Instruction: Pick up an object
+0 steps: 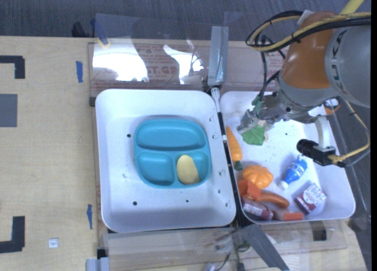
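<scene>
Now we are right at the grasp, by our reading. The gripper (254, 124) sits low in the right bin (344, 202), directly over the green object (255, 136), and seems to touch its top. We cannot tell how the pincer stands, because the wrist and cables hide it.

Taking that green object as our landmark: the orange carrot (234, 146) lies just to its left against the bin wall, the orange pepper (257, 177) sits below it, and the blue-and-white bottle (294, 171) lies below and to its right. Well to its left, the blue tray (171, 149) in the left bin (118, 205) carries a yellow piece (188, 169).

Next, we judge, comes a firm close on the green object, then a straight lift clear of the carrot.
</scene>
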{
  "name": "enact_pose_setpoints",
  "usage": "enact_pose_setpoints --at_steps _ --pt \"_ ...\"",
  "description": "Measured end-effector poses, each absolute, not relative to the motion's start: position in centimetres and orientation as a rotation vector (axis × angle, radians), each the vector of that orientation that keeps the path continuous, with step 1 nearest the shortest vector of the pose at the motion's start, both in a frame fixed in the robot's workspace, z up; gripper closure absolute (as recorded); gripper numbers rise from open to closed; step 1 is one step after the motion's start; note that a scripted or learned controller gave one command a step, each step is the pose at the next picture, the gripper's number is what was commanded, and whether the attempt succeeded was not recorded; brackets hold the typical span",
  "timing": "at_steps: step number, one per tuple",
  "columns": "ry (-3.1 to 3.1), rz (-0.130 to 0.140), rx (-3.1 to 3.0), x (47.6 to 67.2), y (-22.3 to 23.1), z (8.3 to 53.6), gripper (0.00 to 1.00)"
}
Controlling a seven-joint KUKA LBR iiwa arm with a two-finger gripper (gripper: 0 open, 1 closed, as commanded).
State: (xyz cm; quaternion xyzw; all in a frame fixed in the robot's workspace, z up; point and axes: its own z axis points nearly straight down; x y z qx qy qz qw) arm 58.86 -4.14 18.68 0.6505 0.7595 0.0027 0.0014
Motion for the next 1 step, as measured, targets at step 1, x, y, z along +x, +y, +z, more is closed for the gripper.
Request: enact_pose_setpoints --at_steps 1 --pt "2.361 0.003 2.073 62.22 -0.57 18.43 1.0"
